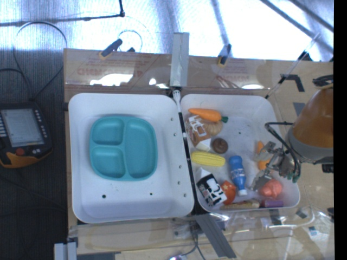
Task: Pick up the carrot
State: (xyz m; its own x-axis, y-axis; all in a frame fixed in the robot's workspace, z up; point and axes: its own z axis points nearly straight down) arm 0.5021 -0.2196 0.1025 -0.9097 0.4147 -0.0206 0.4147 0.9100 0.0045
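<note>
The carrot [205, 114], orange with a green stem end, lies flat at the back of the right bin [246, 103], just above a wrapped bread-like item [198, 129]. My gripper [262, 156] hovers over the right side of that bin, well to the right of and nearer than the carrot. Its two orange-tipped fingers [260, 147] stand apart with nothing between them. The arm's grey and orange body [317, 126] comes in from the right.
The right bin also holds a corn cob [207, 158], a brown round piece [219, 144], a blue bottle [236, 173], a black-and-white box [211, 191], a red fruit [228, 191] and a pink toy [271, 189]. A teal divided plate [123, 148] sits in the left bin [81, 199].
</note>
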